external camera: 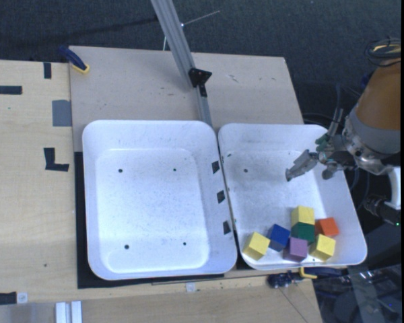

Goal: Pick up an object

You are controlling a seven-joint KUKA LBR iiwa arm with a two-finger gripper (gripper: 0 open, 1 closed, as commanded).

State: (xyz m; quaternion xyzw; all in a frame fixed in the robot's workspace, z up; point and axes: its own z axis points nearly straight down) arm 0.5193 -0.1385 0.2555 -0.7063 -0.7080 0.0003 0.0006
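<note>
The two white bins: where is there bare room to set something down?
The left bin has its whole floor bare. In the right bin the far half, by the centre rim, is free up to the hand. Its near right corner is crowded: the yellow, blue, green, purple and orange blocks cluster there.

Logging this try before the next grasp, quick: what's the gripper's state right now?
Gripper: open, holding nothing, above the right bin, well away from the cluster of blocks at the bin's near end.
</note>
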